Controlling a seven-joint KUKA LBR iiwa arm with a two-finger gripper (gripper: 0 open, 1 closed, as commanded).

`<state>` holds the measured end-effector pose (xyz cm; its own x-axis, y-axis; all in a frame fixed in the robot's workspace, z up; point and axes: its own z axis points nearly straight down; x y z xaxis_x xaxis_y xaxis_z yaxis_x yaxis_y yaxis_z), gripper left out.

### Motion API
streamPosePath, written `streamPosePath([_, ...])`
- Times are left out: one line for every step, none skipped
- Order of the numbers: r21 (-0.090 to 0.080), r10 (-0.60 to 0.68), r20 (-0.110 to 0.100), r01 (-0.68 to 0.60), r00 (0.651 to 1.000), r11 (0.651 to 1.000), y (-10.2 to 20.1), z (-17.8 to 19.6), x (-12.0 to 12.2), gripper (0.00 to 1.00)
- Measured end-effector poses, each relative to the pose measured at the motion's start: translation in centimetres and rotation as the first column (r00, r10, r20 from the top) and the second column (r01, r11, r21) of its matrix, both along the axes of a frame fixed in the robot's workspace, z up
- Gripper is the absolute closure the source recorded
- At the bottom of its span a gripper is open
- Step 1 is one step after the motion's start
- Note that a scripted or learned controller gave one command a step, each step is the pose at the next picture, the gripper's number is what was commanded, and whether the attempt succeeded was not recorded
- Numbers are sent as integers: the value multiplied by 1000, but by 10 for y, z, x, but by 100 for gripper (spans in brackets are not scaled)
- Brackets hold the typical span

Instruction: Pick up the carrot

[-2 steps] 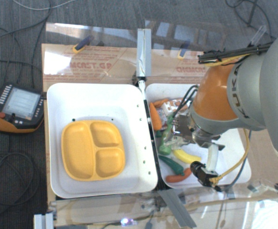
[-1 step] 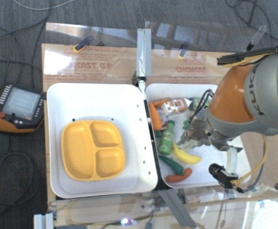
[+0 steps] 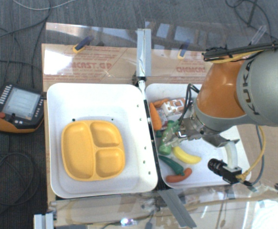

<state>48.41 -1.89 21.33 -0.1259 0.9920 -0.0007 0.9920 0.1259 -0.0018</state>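
Glossy plastic carrot (image 3: 155, 118) and banana (image 3: 186, 155); smooth matt yellow tray (image 3: 93, 150); white bins (image 3: 100, 92) look matt plastic.

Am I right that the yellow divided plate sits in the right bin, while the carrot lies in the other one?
Not quite: the camera view shows the yellow divided plate in the left bin; the carrot lies in the other, right bin.

Left bin (image 3: 57, 99): we see open floor all round the yellow tray (image 3: 93, 150), widest along the far edge. Right bin (image 3: 234, 168): crowded. The carrot (image 3: 155, 117) lies against the left wall, hemmed by that wall on one side and a packet (image 3: 173, 107) and green pieces (image 3: 167, 136) on the other. Banana (image 3: 186, 156) and chilli (image 3: 178, 176) fill the near floor. The arm (image 3: 234, 94) overhangs the bin's right half.
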Motion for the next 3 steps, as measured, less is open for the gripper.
streamPosePath([0, -2, -4, 2, 1000, 1000, -8, -31, -2, 100])
streamPosePath([-1, -201, -1, 201, 980, 980, 38, 17, 0, 100])
streamPosePath([-2, -329, 0, 329, 945, 945, 17, 25, 0, 100])
